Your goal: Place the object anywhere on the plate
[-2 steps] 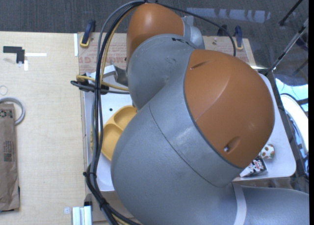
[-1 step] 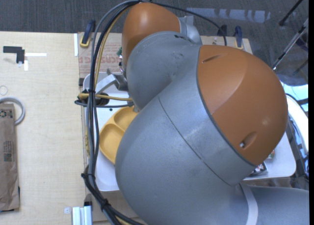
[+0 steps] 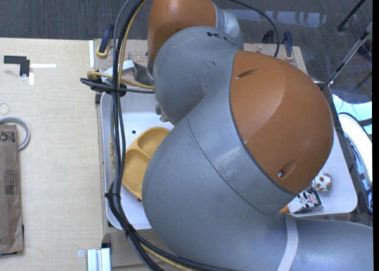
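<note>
A yellow divided plate (image 3: 141, 158) lies in the left part of the white bin (image 3: 107, 145), and my arm covers its right half. The grey arm (image 3: 237, 145) with its orange band (image 3: 179, 9) spreads over most of the bin and hides what lies beneath it. At the bin's right end, small objects peek out from under the arm: a white piece with coloured dots (image 3: 323, 182), a printed packet (image 3: 306, 199) and an orange bit (image 3: 285, 208).
Black cables (image 3: 116, 86) run from the arm down along the bin's left wall. Left of the bin is a wooden bench top (image 3: 53, 145) with a brown paper bag (image 3: 10, 181) at its left edge. Clamps (image 3: 106, 40) hold the bin's far edge.
</note>
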Action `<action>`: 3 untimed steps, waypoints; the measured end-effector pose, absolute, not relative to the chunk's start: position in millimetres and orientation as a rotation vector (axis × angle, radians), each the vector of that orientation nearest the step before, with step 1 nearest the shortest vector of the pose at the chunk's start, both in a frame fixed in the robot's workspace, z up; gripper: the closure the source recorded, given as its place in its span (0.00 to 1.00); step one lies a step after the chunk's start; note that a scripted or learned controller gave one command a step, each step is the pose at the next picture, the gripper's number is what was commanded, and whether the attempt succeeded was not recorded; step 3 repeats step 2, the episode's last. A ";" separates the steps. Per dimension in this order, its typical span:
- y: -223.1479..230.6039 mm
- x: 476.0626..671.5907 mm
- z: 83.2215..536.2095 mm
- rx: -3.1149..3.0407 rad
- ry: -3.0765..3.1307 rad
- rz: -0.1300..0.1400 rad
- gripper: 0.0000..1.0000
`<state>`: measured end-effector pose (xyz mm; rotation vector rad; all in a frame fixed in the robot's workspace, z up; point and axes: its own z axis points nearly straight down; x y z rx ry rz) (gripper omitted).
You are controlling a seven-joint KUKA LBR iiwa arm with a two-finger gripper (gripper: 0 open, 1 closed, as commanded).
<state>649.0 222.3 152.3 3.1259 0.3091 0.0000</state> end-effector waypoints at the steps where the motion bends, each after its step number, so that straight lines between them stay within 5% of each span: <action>1: 222.3 648.9 152.1 3.126 0.309 -0.001 0.00; 2: 168.1 655.9 102.1 3.126 0.314 0.017 0.00; 3: 168.1 655.9 102.1 3.126 0.314 0.017 0.00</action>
